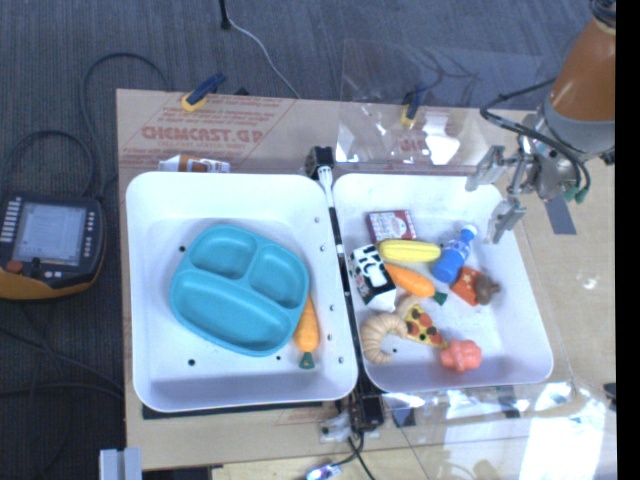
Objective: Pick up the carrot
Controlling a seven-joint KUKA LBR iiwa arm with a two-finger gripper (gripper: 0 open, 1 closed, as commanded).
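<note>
In the left bin (150, 368), near its front right corner, the carrot (307, 330) lies lengthwise, orange with a green stub at its near end. It rests just beside the right edge of a blue tray (240, 286), seemingly touching it, and close to the wall that parts the two bins. The tray has three hollows and sits at a slant in the middle of that bin.

Across the divide, the right bin (530, 353) holds a heap of toys. Nearest are a pink lump (460, 354) and a croissant (380, 334), with a pizza slice (421, 324) between them. Behind these come a second orange carrot-like piece (411, 279), a black-and-white carton (371, 271) against the dividing wall, and a red-brown piece (472, 287) to the right. Farther back lie a yellow banana (409, 251), a blue bottle (455, 254) tilted with its white cap up, and a dark red box (390, 225).

Above the far right corner of that bin hangs the gripper (507, 190), well apart from the carrot in the other bin. Its fingers stand spread, nothing between them. The grey arm with its orange band (588, 66) rises behind it to the right.

Beyond the bins, clear plastic (400, 128) and two clips lie on the brown board (200, 133). A pendant (48, 240) sits on the floor far left.
</note>
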